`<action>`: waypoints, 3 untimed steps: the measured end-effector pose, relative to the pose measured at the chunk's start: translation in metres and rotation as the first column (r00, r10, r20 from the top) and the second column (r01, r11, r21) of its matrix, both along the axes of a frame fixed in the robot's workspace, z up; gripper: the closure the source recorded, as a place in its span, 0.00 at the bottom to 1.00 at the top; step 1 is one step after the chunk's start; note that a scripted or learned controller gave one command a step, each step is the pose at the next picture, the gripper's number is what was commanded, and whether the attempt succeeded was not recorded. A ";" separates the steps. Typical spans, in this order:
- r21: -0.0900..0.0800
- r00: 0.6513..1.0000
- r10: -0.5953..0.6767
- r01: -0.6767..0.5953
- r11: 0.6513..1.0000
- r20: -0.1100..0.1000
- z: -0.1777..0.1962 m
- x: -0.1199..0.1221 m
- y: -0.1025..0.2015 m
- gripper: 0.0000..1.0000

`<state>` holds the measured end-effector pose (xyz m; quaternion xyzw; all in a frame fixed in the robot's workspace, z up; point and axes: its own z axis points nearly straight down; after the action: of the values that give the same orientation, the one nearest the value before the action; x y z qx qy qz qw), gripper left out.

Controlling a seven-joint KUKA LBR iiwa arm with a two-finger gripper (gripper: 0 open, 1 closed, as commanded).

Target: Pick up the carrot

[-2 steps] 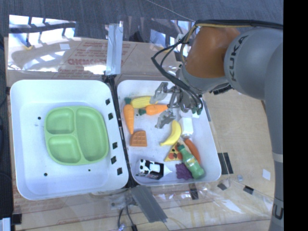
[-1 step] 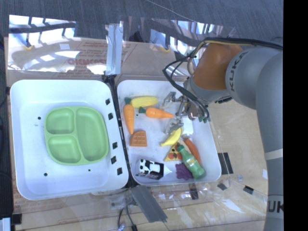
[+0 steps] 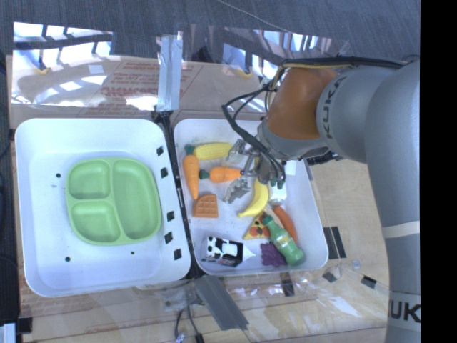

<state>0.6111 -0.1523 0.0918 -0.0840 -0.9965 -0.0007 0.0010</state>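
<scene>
In the right bin (image 3: 314, 213), a long orange carrot (image 3: 191, 176) lies upright along the left wall. A shorter orange carrot piece (image 3: 224, 174) lies just right of it. A third orange carrot (image 3: 284, 221) rests by the right wall. My gripper (image 3: 243, 180) hangs low over the bin's middle. It is right beside the short carrot piece and just above the banana (image 3: 255, 201). Nothing can be seen held in it.
The right bin also holds a yellow corn cob (image 3: 212, 151), a waffle (image 3: 206, 206), a green bottle (image 3: 285, 243), purple grapes (image 3: 270, 255) and a black-and-white cow-patterned item (image 3: 224, 249). A green divided plate (image 3: 114, 200) lies in the left bin (image 3: 32, 263).
</scene>
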 end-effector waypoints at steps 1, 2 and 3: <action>-0.001 0.992 -0.128 0.128 0.992 -0.005 -0.001 -0.004 0.001 0.00; -0.001 0.985 -0.173 0.173 0.985 -0.002 -0.001 -0.012 0.025 0.00; -0.004 0.772 -0.635 0.635 0.772 -0.003 -0.001 -0.016 0.031 0.00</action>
<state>0.5948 -0.1211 0.0909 -0.4152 -0.9097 0.0005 0.0024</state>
